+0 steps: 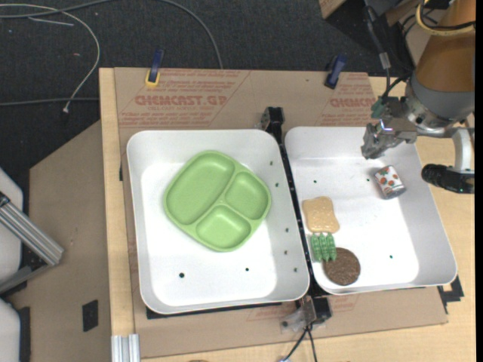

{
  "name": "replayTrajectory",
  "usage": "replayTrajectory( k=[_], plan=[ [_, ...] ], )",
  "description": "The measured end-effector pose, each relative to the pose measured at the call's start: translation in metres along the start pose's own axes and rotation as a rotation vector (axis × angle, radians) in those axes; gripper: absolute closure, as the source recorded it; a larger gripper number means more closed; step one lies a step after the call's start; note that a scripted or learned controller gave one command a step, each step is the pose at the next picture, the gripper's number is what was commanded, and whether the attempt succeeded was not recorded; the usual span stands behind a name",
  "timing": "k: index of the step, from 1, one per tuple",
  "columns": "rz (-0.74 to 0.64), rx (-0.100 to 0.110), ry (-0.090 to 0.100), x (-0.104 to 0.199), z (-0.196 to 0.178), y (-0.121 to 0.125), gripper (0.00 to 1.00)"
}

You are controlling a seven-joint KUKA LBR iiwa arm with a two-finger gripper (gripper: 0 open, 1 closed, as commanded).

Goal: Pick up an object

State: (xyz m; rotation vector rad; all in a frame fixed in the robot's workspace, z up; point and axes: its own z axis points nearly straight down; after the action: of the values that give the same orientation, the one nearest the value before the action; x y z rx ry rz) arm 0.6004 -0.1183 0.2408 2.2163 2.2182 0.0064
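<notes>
1. Broadly, the bench [113,202] lies under everything, a cardboard sheet with red print, clamped at its far edge by two blue clips [155,65].
2. My arm [445,59] comes in from the right, grey with its orange band showing at the top right corner, above the far right part of the right bin.
3. Left bin [151,277]: white and shallow, holding one green plate [217,200] with three compartments, set at a slant near the bin's middle.
4. Right bin [423,247]: white, touching the left bin along a dark seam, and holding four small things.
5. My gripper [375,148] hangs over the far part of the right bin, near its back wall. I cannot tell how its jaws stand from this angle, and I see nothing held in it.
6. A small can [388,181], white with red spots, lies on its side just beside and nearer than my gripper, apart from it.
7. A tan waffle [320,213] lies by the bin's left wall.
8. A brown round patty [343,266] sits at the bin's near left corner.
9. A green ridged piece [323,246] lies between the waffle and the patty, touching the patty's edge.
</notes>
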Motion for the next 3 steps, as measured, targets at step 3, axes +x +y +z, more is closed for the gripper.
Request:
replayTrajectory(
  k=[3],
  plan=[
    [-0.004, 0.011, 0.004, 0.079, -0.031, -0.038, 1.00]
  ],
)
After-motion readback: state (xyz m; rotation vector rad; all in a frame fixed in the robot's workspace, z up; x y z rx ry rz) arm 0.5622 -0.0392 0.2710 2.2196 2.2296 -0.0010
